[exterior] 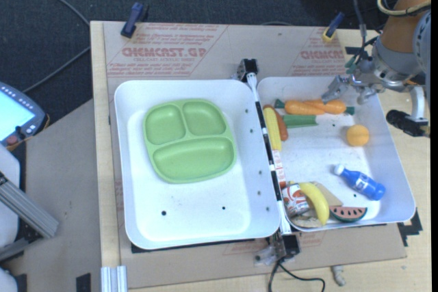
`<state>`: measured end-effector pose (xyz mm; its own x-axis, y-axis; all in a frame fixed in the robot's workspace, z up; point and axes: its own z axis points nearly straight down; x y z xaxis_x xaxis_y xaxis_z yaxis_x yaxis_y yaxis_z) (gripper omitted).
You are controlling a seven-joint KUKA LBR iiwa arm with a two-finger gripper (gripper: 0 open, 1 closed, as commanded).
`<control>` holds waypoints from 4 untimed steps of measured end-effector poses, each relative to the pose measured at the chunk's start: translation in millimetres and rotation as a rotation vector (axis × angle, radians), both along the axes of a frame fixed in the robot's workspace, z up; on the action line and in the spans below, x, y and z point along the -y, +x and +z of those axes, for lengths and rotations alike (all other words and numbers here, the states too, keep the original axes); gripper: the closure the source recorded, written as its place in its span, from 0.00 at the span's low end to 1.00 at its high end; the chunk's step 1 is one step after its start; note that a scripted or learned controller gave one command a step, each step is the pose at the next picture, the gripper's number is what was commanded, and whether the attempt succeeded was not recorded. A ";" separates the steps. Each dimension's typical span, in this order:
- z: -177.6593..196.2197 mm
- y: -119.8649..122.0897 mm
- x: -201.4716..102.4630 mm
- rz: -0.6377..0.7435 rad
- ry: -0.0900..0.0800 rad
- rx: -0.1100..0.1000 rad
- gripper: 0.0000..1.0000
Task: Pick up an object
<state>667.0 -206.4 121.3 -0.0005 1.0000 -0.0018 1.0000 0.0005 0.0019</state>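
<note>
The right bin point(393, 147) holds an orange carrot point(311, 107) with a green piece point(299, 121) beside it. A yellow corn cob point(272, 128) lies along its left wall, and an orange ball point(357, 135) sits to the right. A blue bottle point(361, 182), a banana point(315, 200), a watermelon slice point(348, 213) and a red-and-white can point(294, 195) lie toward the front. My gripper point(352, 88) hovers at the bin's far right corner, just above and right of the carrot's tip. Its fingers are spread and open, with nothing between them.
The left bin point(137, 202) holds a green divided plate point(188, 140). A black clamp point(248, 68) sits at the far end of the seam between the bins. Blue clips point(133, 18) hold the cardboard sheet at the back.
</note>
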 end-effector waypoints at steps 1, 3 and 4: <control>-37.1 -49.2 12.3 0.003 0.011 -0.005 0.00; -37.0 -132.9 -17.7 -0.001 0.003 -0.003 0.00; -25.3 -131.2 -17.3 -0.001 0.001 0.003 1.00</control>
